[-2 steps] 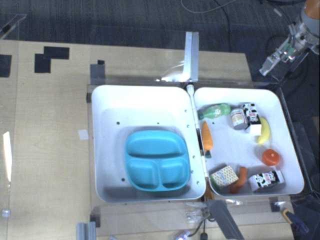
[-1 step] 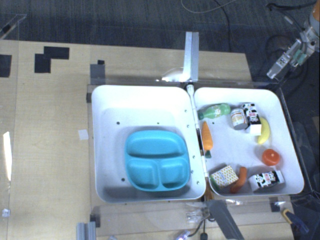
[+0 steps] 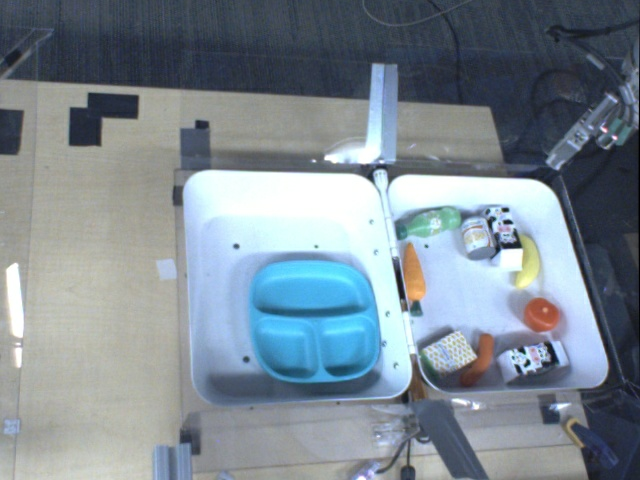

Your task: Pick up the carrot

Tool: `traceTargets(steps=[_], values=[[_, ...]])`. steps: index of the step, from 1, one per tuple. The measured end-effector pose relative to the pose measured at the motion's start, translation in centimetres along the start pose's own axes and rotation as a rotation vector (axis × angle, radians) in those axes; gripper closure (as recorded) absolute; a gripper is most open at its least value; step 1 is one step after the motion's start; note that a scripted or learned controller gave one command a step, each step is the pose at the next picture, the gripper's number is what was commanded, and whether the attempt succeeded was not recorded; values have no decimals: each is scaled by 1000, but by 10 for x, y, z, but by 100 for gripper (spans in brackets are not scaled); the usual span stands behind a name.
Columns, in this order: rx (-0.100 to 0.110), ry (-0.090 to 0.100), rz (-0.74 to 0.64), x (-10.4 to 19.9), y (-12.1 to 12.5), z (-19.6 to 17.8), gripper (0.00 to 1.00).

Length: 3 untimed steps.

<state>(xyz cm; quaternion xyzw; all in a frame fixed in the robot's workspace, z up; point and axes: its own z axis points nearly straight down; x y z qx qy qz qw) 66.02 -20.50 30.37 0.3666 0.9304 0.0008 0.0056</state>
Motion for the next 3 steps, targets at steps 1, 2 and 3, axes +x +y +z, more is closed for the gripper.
traceTargets(steps=[1,2,3], values=[[0,0,-82,7,14,-17,100],[0,2,-137,22,28,-13,100],[0,0,-187,3,3,-3,100]])
